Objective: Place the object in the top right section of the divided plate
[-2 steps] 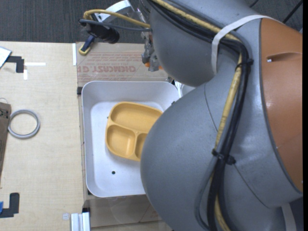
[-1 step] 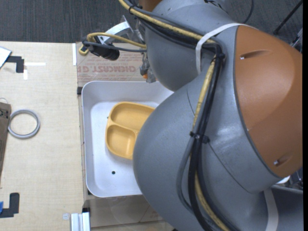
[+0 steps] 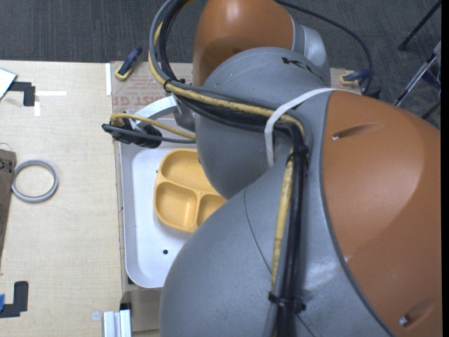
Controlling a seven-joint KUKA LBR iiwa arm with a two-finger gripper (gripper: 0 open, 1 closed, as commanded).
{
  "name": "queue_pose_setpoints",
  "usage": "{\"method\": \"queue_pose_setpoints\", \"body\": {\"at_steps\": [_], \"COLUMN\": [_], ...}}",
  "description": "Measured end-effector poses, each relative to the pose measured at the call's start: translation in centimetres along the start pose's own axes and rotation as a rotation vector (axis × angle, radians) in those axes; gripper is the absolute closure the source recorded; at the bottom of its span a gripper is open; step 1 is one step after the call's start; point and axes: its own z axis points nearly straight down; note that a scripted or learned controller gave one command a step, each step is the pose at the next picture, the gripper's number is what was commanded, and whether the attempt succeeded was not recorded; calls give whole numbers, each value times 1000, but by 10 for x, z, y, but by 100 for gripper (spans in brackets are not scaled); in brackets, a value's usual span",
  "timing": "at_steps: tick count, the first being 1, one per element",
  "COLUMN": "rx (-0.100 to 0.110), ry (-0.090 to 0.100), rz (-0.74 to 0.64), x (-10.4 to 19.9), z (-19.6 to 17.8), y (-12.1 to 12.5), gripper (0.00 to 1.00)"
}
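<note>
Looming across the right and middle of the camera view, the grey arm (image 3: 280, 188) with its orange bands covers most of the bench, and a bundle of black and yellow cables (image 3: 210, 100) runs along it from the upper left down toward the bottom. To the left of the arm's bulk a white bin (image 3: 144, 258) shows, and in it lies the yellow divided plate (image 3: 184, 195), with its left side and two or three of its sections visible while its right side passes under the arm. Whether any object sits in the plate's top right section cannot be told, since the arm hides that part. Whether the jaws are spread or closed cannot be told. Left of the bin, on the pale wooden bench top (image 3: 63, 244), rests a grey tape ring (image 3: 34, 180), well apart from the plate. A blue clamp (image 3: 129, 62) sits at the bench's far edge above the bin.
</note>
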Motion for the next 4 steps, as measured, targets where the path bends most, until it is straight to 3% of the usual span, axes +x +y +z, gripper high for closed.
{"method": "queue_pose_setpoints", "body": {"at_steps": [1,2,3,4], "rx": [0,-1,-1,1], "ry": [1,-3,-2,-1], "rz": [-17,-275,-126,-563], "x": [61,26,-9,-31], "z": [-24,64,111,160], "y": [16,7,-1,115], "gripper": [100,100,100,100]}}
